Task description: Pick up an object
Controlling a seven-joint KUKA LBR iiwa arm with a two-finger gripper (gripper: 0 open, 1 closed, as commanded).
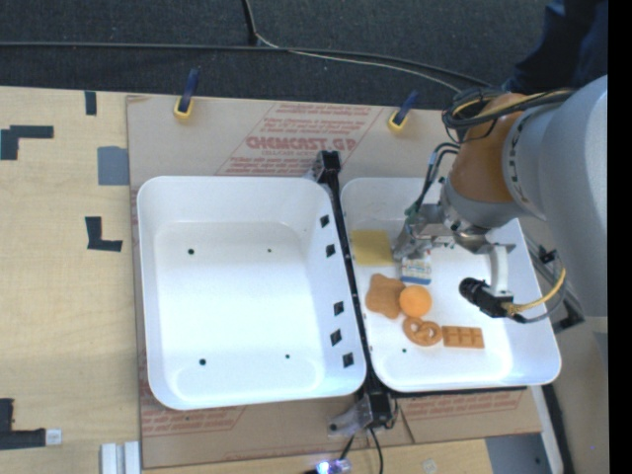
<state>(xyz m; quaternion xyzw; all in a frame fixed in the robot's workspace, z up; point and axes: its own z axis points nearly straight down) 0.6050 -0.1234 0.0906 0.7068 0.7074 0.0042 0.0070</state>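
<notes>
My claw (pixel 415 262) hung low in the right bin (pixel 528 368), just above the orange ball (pixel 416 300); couldn't tell its state. Yellow block (pixel 370 247), pretzel (pixel 423 332) and cracker (pixel 462 339) lay nearby. Left bin (pixel 158 265) alongside.

Two white bins (pixel 237 294) (pixel 474 363); five food pieces (pixel 415 302); two yellow clamps (pixel 186 102).

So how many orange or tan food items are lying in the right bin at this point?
4: a tan chunk nearest the divider, an orange ball beside it under the gripper, a pretzel below, and a cracker to its right. The arm may hide others.
</notes>
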